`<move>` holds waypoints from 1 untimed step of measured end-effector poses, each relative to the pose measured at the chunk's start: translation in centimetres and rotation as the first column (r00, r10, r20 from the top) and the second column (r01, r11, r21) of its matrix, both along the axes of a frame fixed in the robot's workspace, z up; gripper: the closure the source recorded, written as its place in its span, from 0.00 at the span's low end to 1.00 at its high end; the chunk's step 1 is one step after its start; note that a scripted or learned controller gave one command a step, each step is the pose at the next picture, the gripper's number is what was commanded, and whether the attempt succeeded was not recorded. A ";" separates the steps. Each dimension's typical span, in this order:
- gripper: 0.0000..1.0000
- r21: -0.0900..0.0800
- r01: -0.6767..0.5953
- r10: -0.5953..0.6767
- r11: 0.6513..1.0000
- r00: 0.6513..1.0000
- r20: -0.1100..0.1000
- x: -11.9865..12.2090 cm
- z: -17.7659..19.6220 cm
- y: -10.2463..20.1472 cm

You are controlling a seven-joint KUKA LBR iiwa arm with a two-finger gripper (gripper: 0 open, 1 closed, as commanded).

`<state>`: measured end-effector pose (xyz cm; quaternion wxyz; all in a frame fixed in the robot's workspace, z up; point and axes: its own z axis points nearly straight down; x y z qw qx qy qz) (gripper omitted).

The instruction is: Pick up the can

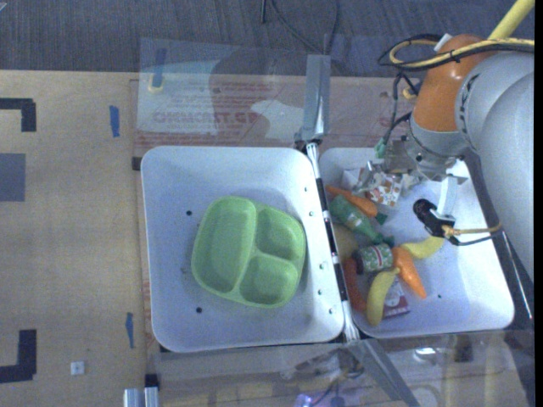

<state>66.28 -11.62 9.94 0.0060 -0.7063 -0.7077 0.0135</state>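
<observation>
The can [374,257], a small dark one with a red and green label, lies on its side in the right bin [475,299], in the left part of that bin and close to the divider between the two bins. Everything else is easiest placed from the can. Just above it, toward the bin's far edge, lies a green bottle [350,214], tilted, and beyond that bottle an orange carrot [358,201] slants along it. Touching the can's right side is a second carrot [409,273], and above that carrot a yellow banana [422,248] curves toward the bin's centre. Below the can another banana [379,294] stands nearly on end, with a small red packet [397,309] beside it.

The gripper [399,179] hangs well above and to the right of the can, near the bin's far wall, over a crumpled printed wrapper [383,189]. Whether its fingers are spread or pressed together cannot be told, since the wrist and cabling hide them. Nothing is seen pinched there.

Far to the left of the can, the left bin [170,193] holds a green divided plate [249,251] with three compartments.
</observation>
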 end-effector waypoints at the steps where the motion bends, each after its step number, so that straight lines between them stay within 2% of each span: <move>1: 1.00 -0.003 -0.005 0.005 1.000 1.000 -0.009 -0.1 1.2 0.0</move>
